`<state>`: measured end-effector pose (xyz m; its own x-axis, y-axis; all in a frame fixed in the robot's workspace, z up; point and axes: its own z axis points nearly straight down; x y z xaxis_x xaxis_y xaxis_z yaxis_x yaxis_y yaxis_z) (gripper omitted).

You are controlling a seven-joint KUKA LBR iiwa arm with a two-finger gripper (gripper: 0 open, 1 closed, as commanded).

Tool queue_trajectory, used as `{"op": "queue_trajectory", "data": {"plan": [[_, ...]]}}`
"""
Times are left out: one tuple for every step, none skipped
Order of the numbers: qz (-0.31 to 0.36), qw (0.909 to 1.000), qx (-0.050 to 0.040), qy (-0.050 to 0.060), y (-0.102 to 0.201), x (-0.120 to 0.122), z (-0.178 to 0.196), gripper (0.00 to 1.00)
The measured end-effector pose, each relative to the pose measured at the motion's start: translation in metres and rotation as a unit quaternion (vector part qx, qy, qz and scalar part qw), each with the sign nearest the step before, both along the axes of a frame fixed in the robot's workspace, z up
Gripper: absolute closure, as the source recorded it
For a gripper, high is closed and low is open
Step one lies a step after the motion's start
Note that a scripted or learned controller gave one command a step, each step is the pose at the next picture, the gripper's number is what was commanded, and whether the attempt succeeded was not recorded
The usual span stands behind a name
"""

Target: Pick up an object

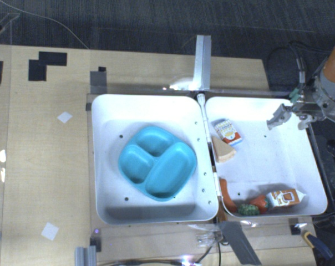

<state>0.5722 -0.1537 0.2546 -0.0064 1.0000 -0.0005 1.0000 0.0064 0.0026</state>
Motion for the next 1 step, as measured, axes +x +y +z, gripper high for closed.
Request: {"op": "queue_trajectory", "data": {"plan": [[-0.094, 0.9955, 0.0007, 0.000, 0.0242, 0.0537, -0.1398, 0.00]]}}
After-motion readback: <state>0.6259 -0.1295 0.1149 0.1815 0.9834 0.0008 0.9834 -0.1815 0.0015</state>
